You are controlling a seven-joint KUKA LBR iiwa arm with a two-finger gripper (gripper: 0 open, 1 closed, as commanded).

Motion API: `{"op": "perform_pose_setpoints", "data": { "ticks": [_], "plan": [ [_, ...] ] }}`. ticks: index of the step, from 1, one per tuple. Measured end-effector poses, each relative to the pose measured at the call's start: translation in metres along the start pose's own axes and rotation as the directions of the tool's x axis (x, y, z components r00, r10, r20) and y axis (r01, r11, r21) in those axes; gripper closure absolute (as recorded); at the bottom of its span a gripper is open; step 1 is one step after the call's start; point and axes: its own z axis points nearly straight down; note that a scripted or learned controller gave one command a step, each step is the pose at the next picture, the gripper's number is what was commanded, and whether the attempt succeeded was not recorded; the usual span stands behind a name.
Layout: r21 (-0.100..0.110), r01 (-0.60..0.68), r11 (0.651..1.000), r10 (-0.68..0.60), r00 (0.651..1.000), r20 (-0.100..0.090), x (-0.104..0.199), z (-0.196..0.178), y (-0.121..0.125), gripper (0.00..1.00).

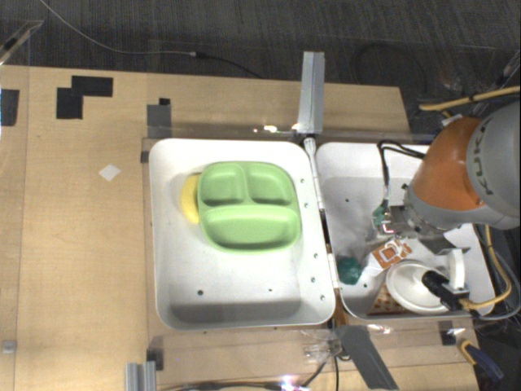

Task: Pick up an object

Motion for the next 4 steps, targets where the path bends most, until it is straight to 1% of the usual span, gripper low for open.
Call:
{"op": "perform_pose_setpoints", "data": {
  "ticks": [1, 2, 3, 4],
  "plan": [
    [0.003, 0.002, 1.000, -0.002, 1.000, -0.003, 0.002, 0.001, 0.000, 0.00],
    [0.009, -0.301, 0.953, 0.301, 0.954, 0.002, -0.035, -0.024, -0.010, 0.00],
    [0.004, -0.266, 0.964, 0.266, 0.964, 0.002, -0.059, 0.002, -0.031, 0.00],
    [0.005, -0.193, 0.981, 0.193, 0.981, -0.003, -0.083, 0.001, -0.048, 0.00]
  ]
}}
